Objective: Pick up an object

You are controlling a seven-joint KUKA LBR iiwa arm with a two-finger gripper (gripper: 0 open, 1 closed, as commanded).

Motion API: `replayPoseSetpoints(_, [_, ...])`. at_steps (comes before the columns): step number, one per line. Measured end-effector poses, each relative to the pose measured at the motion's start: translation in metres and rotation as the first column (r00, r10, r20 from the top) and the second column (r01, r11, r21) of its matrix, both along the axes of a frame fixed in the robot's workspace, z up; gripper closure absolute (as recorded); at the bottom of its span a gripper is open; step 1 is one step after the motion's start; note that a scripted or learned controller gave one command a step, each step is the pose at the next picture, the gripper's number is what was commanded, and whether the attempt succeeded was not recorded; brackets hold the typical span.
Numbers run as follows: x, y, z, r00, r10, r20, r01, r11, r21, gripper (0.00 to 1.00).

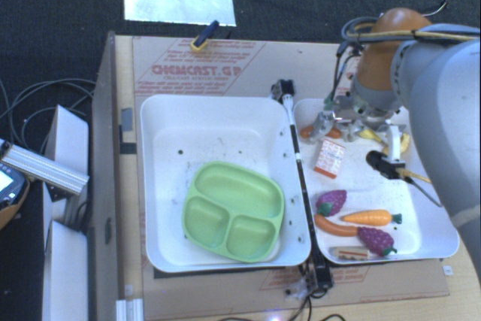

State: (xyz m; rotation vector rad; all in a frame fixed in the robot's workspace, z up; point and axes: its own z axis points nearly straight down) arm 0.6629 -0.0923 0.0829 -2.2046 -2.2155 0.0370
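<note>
We are looking at a thick, rounded arm cased in smooth pale grey, showing at three o'clock. Above its wrist an orange band is wrapping the casing and bulging into a glossy dome. Thin dark cables are looping beside that band toward nine o'clock. Below it, the gripper is showing as a small cluster of silvery metal parts.

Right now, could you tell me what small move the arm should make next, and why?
Probably lower the gripper slightly: it sits at the far end of the right bin, over an orange piece beside the small carton, with nothing seen in its grasp.
</note>
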Motion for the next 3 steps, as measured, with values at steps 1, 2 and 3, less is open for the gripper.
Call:
replayPoseSetpoints(1, [0.001, -0.006, -0.001, 1.000, -0.002, 0.005, 0.002, 1.000, 0.004, 0.00])
replayPoseSetpoints(2, [0.003, -0.006, 0.010, 1.000, 0.001, 0.016, -0.001, 1.000, 0.002, 1.00])
replayPoseSetpoints(3, [-0.025, 0.056, 0.134, 0.999, 0.001, 0.034, -0.001, 1.000, 0.006, 1.00])
